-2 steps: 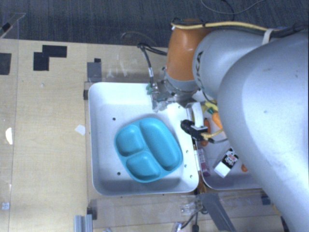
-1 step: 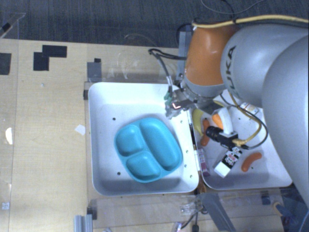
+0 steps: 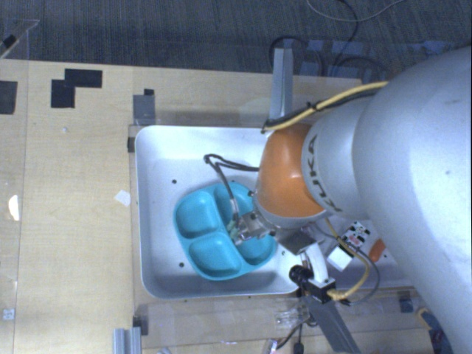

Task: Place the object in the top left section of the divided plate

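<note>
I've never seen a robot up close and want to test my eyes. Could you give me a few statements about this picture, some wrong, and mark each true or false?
1. The plate is blue. True.
2. The plate lies on the wooden bench, outside the bin. False: it lies inside the white bin.
3. The arm has an orange band. True.
4. The arm reaches in from the left. False: it comes from the right.
5. The plate is split into sections. True.
</note>
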You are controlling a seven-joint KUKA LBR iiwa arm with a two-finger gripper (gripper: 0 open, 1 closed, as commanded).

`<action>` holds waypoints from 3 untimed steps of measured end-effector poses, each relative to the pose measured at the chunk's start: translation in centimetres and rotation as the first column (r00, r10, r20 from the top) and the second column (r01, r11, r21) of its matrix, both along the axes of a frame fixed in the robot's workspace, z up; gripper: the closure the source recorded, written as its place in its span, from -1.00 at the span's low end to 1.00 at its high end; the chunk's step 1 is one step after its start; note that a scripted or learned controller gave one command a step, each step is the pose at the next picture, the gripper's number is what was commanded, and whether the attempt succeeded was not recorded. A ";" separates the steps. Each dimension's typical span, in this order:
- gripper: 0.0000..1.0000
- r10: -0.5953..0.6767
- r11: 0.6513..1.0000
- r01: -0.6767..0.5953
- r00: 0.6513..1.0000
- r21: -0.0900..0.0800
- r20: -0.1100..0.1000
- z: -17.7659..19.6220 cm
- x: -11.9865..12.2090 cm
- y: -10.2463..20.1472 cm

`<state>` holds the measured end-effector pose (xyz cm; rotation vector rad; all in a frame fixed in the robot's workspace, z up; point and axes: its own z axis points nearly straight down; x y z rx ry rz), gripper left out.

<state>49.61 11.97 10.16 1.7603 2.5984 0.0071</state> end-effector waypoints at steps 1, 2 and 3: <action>1.00 0.000 1.000 0.000 1.000 0.002 0.004 1.1 0.2 0.0; 1.00 0.068 0.998 -0.068 0.998 0.000 0.001 13.9 4.1 5.9; 1.00 0.046 0.999 -0.046 0.999 -0.001 -0.001 9.4 13.9 9.8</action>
